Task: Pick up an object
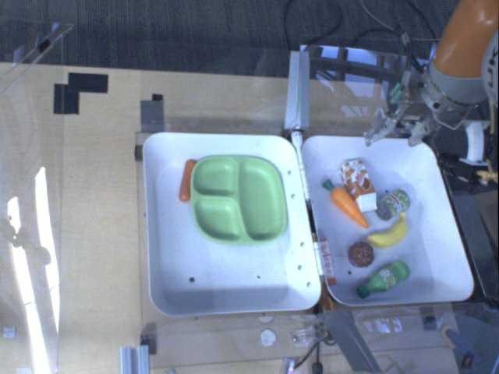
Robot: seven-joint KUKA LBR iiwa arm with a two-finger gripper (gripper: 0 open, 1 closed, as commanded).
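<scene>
The right bin point(437, 232) holds a carrot point(348, 205), a patterned box point(357, 176), a small can point(394, 202), a banana point(389, 234), a brown round piece point(360, 254) and a green bottle point(383, 280). My gripper point(396, 128) hangs over the bin's far rim, above and behind these objects, with nothing between its fingers. The fingers look spread apart. The arm's orange band point(465, 31) rises at the upper right.
The left bin point(168, 271) holds a green divided tray point(238, 199) and an orange sausage-shaped piece point(186, 180) beside its left side. A metal divider point(295, 92) stands between the bins at the back. Cables point(343, 14) lie behind the bench.
</scene>
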